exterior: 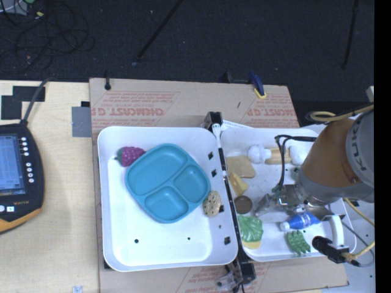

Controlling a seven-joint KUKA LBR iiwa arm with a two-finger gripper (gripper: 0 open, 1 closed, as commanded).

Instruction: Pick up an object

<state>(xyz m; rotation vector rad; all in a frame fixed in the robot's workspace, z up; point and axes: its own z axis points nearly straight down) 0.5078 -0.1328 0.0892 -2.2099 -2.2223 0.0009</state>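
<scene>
A grey KUKA arm with an orange band (327,157) is seen reaching in from the right over the right-hand white bin (317,256), its gripper (282,199) lowered among the objects scattered there. Whether anything is pinched cannot be told, as the gripper's tip is largely masked by the wrist above it.

Several candidates for picking are spread through the right bin. A blue-and-white bottle-shaped object (299,222) is seen lying just beside the gripper, toward the bin's near side. A green leafy toy (297,242) is found near the front edge, and a green-topped item on a yellow base (250,231) is placed near the front left corner. A small brown round piece (243,204) is set just left of the gripper, with a tan slab (243,167) and a yellow wedge (236,182) behind it. A white figure (259,154) is seen toward the far side of the bin.

In the left bin (159,255), a turquoise divided tray (168,182) is laid at a slant. A purple bunch-shaped toy (129,155) is tucked at its far left corner, and a speckled cookie (212,203) is rested at its right edge, near the wall between the bins.

Both bins are borne on a sheet of cardboard (183,102). A handheld control pendant (17,173) is left on the bench to the far left.
</scene>
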